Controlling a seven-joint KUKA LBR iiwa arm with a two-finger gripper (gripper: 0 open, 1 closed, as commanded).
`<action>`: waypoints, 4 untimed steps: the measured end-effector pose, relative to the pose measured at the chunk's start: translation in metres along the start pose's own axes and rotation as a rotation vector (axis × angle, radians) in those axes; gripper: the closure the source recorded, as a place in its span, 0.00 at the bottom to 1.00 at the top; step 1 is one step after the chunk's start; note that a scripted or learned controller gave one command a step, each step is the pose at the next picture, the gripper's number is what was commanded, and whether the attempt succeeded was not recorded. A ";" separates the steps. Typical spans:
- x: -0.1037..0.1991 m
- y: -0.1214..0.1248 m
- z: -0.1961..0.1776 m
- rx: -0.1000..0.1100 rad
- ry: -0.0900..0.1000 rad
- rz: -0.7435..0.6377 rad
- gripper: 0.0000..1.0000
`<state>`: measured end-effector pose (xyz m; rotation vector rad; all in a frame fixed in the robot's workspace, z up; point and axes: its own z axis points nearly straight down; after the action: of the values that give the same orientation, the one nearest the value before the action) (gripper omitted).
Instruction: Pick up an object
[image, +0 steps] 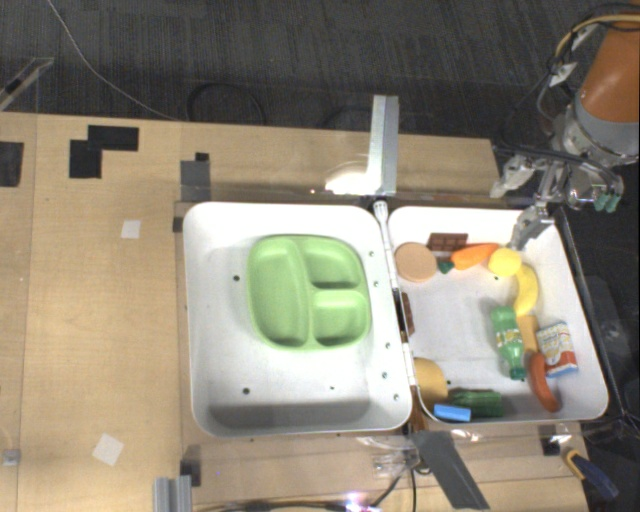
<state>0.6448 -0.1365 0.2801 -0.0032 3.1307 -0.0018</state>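
My fingers (528, 226) hang at the far right corner of the right bin (590, 400); I cannot tell whether they are apart or together. The banana (519, 280) lies just below them, its long axis running toward the near rim. A carrot (472, 257) crowds its left end, a green bottle (507, 340) its lower end.

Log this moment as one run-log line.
arm: at right bin's far right corner | pincer: above banana, nothing seen held | left bin: green tray
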 end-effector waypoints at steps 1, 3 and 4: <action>0.070 -0.052 0.098 0.000 0.008 0.040 0.00; 0.091 -0.036 0.189 0.001 -0.004 0.262 0.00; 0.130 -0.006 0.188 0.001 -0.007 0.348 0.00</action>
<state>0.5171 -0.1429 0.0909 0.5371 3.0768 -0.0008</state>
